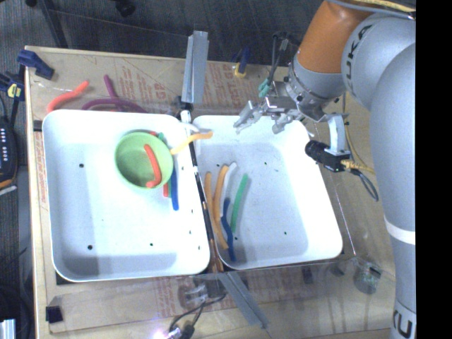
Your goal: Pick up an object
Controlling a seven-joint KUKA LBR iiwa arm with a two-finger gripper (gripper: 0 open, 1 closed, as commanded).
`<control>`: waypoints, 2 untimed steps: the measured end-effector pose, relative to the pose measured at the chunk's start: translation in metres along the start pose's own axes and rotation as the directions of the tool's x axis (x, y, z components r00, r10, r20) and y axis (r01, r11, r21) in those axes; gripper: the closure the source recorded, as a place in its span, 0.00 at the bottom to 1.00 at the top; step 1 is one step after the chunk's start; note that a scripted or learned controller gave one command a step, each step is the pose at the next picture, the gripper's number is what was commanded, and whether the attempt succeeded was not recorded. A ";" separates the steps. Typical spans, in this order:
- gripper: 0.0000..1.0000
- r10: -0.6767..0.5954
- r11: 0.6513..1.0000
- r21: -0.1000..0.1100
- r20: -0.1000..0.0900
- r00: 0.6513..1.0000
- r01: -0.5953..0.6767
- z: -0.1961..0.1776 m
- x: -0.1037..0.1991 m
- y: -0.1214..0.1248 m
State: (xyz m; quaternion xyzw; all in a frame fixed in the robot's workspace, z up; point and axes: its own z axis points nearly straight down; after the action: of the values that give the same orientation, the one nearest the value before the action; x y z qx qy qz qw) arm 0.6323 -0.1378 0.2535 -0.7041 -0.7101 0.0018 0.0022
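We see the likeliest things to pick in the right bin [321,210]: a bundle of thin sticks [224,207], orange, blue and green, lying lengthwise near its left wall, partly overlapping so that we cannot count them surely; the rest of that bin's floor is bare white. In the left bin [70,210] a green bowl [138,162] rests in the upper middle with a red curved piece [152,162] in it and a blue stick [174,193] just beside its right edge; a yellow piece [189,141] bridges the two bins' shared rim. The gripper [265,115] hangs over the right bin's far edge, its jaws spread apart with nothing between them; the arm [353,41] is cut off at the right. The counter [106,309] shows cables and clamps along its far edge.
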 end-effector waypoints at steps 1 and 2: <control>0.00 -0.189 0.982 -0.001 0.001 0.982 0.189 0.148 0.018 -0.010; 0.00 -0.143 0.990 -0.016 0.007 0.990 0.143 0.157 0.001 -0.058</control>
State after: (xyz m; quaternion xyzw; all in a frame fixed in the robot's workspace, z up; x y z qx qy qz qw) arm 0.5739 -0.1377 0.0968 -0.6515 -0.7586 -0.0022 -0.0055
